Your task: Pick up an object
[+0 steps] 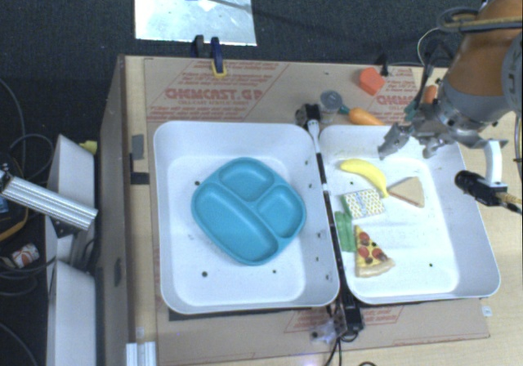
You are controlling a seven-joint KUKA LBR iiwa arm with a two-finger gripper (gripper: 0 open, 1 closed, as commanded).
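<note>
A blue tray (248,209) lies in the left bin (176,193). The right bin (466,266) holds a banana (365,172), sandwich (408,191) and pizza slice (372,253); the end effector (413,137) hangs above its far edge.

One fixed camera looks down at a slant from well above, taking in the whole bench (204,91) and both bins.
</note>
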